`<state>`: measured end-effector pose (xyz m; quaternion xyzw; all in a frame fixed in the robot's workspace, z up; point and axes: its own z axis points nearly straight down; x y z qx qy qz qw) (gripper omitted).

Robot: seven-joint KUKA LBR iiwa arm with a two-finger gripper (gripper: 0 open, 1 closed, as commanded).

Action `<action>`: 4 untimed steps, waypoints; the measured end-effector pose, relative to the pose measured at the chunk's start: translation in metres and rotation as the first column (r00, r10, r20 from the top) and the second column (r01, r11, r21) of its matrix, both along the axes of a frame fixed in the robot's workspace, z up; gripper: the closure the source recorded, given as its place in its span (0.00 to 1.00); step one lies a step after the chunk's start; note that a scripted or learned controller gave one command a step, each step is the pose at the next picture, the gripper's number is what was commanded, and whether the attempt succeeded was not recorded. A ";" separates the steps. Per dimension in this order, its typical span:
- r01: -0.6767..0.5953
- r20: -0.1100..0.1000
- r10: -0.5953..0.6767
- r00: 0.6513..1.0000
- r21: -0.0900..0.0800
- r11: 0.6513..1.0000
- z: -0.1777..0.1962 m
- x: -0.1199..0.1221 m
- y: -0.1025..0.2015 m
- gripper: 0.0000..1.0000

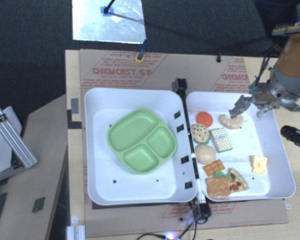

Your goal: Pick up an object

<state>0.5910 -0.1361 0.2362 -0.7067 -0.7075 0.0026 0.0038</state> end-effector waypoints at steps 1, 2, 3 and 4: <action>-0.002 0.011 0.002 1.000 -0.002 1.000 0.006 0.002 0.000 0.00; 0.000 0.007 0.000 1.000 -0.001 1.000 -0.040 -0.006 0.002 0.00; 0.001 0.006 -0.001 1.000 -0.001 1.000 -0.093 -0.010 0.012 0.00; 0.000 0.006 0.000 1.000 -0.001 1.000 -0.146 -0.010 0.013 0.00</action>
